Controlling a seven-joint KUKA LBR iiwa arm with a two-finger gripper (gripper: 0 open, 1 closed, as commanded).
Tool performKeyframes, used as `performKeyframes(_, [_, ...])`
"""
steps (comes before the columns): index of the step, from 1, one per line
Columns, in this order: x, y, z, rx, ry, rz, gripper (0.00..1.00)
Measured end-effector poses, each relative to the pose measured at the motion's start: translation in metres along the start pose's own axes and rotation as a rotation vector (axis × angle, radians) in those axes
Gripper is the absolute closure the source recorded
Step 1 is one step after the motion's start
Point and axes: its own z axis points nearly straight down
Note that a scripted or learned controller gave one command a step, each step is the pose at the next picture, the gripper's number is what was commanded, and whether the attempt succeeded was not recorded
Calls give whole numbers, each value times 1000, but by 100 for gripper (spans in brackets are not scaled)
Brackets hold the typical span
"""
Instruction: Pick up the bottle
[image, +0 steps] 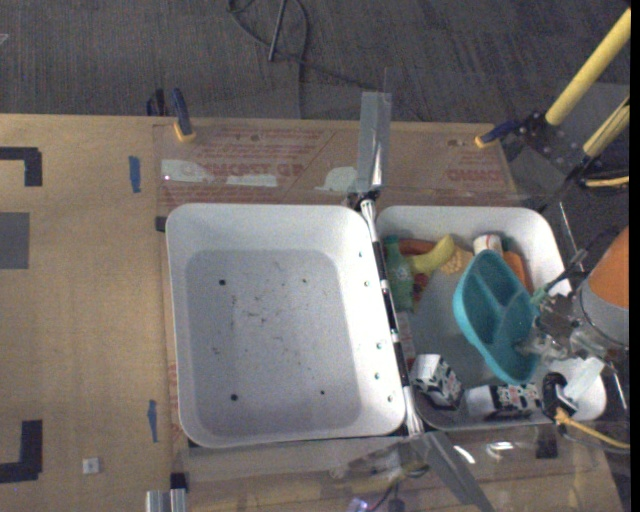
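Cardboard-covered bench (80, 300); bottle (503, 399) label black-white, unreadable, near gripper (552, 345).

Both white bins (190, 330) look like smooth, slightly glossy plastic on a matt wood-coloured bench (80, 330).

arm (612, 290): cut off by right edge | gripper (545, 335): fingers too blurred to tell | teal tray (490, 312): hides items beneath | bottle (505, 398): far end behind gripper parts | right bin (455, 215): right wall hidden by arm
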Motion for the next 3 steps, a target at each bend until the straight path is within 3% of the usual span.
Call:
performKeyframes(1, [8,15,-82,22,-7,-117,100])
performKeyframes(2, [8,15,-83,20,-7,-118,0])
performKeyframes(3, [18,-13,-7,6,-5,-39,0])
